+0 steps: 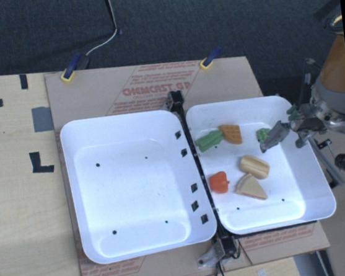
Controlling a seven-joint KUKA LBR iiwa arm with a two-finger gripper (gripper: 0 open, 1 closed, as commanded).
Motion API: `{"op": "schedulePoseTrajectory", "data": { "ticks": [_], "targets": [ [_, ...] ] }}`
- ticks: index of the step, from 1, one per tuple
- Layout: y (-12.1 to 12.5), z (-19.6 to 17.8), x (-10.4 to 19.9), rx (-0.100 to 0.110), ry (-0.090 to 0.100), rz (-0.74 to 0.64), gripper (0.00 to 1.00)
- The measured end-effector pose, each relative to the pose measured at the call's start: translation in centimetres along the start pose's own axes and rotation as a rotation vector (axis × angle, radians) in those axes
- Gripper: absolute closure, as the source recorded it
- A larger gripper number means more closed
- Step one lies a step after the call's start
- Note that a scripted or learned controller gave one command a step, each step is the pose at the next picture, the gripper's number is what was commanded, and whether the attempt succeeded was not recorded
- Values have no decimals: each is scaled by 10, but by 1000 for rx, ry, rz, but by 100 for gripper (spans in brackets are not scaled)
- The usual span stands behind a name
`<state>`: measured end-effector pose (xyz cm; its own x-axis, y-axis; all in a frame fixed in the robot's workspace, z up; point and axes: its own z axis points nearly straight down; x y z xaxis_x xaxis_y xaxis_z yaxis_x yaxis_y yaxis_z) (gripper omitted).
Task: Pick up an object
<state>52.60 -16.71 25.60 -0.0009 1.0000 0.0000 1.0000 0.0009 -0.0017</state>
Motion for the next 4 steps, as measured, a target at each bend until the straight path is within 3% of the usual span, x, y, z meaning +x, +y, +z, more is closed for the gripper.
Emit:
{"op": "schedulePoseTrajectory", "data": {
  "ticks": [1,2,3,4],
  "targets": [
    [10,-222,10,-20,-5,-2,0],
    [-44,-283,17,-8,-2,-1,0],
    [-42,-289,17,-4,-3,0,100],
    [-32,-178,-55,8,0,8,100]
  ]
}}
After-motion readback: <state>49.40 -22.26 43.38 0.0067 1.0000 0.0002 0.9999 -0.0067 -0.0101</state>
